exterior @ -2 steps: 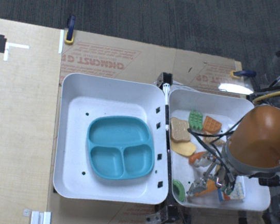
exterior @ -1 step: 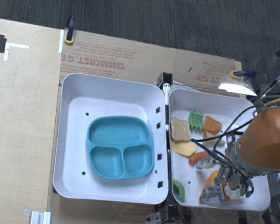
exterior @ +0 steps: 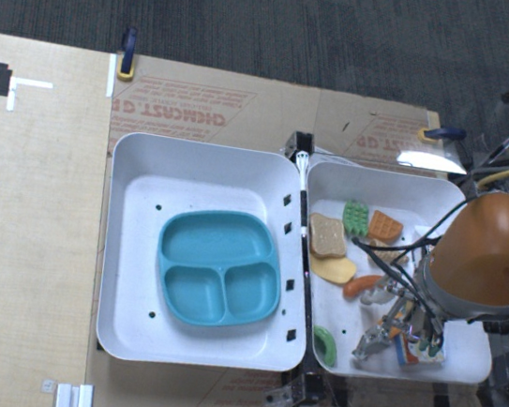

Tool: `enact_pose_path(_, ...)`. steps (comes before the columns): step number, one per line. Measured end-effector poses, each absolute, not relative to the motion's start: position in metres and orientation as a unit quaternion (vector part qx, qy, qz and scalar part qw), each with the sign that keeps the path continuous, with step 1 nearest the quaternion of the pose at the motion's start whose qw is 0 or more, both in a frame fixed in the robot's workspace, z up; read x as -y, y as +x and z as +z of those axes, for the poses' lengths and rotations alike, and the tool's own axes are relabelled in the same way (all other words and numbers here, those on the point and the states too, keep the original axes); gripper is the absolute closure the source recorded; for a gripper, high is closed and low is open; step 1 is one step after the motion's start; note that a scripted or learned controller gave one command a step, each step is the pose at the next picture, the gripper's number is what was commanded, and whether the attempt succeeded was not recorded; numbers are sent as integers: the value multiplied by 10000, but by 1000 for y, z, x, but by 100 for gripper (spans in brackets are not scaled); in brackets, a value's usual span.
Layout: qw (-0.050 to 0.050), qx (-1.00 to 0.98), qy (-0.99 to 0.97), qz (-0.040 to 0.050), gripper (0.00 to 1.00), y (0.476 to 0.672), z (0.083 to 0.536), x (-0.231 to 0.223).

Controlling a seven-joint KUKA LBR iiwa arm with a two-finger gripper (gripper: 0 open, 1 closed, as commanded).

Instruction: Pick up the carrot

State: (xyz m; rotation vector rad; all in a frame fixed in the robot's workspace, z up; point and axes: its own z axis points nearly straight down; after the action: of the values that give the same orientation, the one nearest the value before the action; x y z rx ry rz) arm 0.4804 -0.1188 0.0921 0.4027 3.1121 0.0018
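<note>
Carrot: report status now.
Hand low in right bin, fingers unclear. Carrot lies loose left of it, touching yellow piece. Bread slice close behind.

Arm (exterior: 480, 250) reaches in from right, wrist bent down, gripper (exterior: 376, 344) low.

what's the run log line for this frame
task: pick up carrot | gripper low in right bin | carrot lying left of gripper, not held | blue tray in left bin
</note>
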Motion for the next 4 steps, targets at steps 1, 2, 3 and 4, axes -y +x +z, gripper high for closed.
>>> enact_pose_path(1, 34, -9982, -606, -2, 0, 480, 93, 121)
enact_pose_path(2, 29, -9953, -970, 0, 0, 484, 93, 119)
enact_pose_path(3, 41, -9750, -2222, -4, 0, 488, 93, 99)
enact_pose_path(4, 16, -9981, -618, 7, 0, 488, 92, 92)
